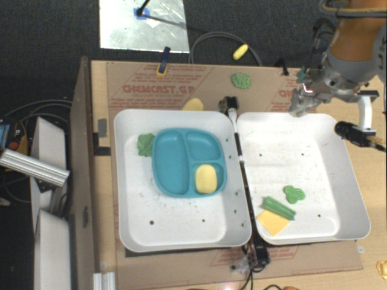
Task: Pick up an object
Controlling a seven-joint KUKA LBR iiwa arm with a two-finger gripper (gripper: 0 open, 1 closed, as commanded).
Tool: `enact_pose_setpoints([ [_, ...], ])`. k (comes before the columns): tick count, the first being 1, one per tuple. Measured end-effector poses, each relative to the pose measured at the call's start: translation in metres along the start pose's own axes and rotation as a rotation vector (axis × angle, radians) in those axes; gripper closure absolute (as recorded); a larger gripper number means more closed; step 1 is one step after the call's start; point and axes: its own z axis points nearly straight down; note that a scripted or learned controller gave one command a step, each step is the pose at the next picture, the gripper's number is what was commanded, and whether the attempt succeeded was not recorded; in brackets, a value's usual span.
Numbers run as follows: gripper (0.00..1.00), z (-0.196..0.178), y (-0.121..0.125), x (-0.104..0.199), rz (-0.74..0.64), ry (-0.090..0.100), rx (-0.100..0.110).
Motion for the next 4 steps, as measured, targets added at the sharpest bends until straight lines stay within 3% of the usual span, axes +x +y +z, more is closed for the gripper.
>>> enact_pose_setpoints([
  [1,1.00,0.065,0.005,0.051,-0.009,0.002,0.004],
  [2,1.00,0.003,0.024,0.078,-0.009,0.001,-0.008],
  [3,1.00,0.031,0.029,0.100,-0.007,0.000,0.000],
  [4,1.00,0.016,0.029,0.126,-0.008,0.002,-0.002],
])
